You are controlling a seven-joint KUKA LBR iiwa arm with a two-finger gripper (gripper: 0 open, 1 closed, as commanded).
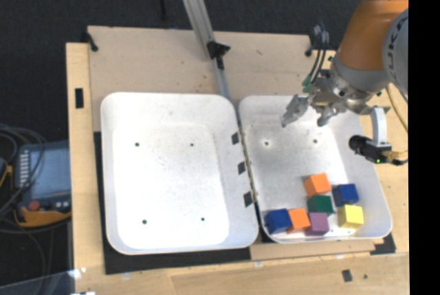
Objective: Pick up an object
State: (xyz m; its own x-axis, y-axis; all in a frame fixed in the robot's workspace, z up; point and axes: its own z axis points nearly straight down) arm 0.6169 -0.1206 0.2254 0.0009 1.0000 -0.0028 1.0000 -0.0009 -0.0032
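Camera view puts the two-finger gripper point(309, 112) over the far end of the right-hand shallow white bin point(275, 149), fingers apparently spread and grasping nothing. Small coloured cubes point(317, 208) cluster well apart at its near edge, probably awaiting a descent.

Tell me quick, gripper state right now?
Gripper: open, holding nothing, above the far end of the right bin, apart from the blocks.
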